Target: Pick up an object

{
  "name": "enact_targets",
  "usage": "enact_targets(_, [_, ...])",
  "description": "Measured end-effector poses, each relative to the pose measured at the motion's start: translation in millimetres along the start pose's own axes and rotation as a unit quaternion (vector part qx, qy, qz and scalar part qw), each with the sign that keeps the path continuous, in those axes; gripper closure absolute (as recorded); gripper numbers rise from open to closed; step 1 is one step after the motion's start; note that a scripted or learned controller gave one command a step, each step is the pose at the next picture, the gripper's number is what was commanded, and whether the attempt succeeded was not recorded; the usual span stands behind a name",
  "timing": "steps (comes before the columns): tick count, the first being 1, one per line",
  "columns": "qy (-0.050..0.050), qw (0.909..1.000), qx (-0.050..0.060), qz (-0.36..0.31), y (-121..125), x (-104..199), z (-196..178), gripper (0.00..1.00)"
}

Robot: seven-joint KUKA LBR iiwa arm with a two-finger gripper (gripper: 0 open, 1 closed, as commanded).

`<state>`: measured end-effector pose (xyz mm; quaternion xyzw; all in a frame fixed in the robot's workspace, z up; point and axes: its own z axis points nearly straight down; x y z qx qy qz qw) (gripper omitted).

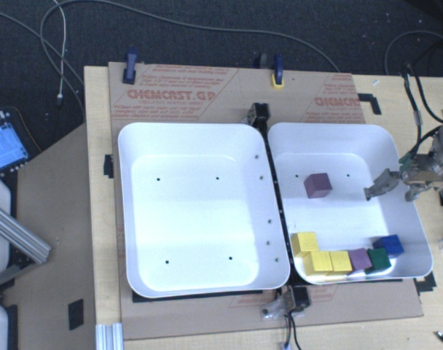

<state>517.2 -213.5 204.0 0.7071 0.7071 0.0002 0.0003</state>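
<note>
A: Where is the gripper [385,184]?

B: At the right edge of the right bin [353,141], reaching in over its right wall; the grey fingers point left toward the middle of the bin; whether the jaws stand wide or narrow I cannot tell, and nothing shows between them.

A: And the things to pick?

B: A purple cube [318,184] sits alone near the bin's centre, left of the gripper and apart from it; along the near wall runs a row of blocks: 3 yellow blocks [320,256], then a purple block [359,258], a green block [379,259] and a blue block [390,245], packed close together.

A: The left bin [200,141]?

B: White, beside the right one; both rest on a brown board [207,90].
</note>
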Motion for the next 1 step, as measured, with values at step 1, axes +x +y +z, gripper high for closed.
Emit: enact_targets(1, [0.001,1.0,0.002,-0.002,91.4,28.8,72.5,0.0])
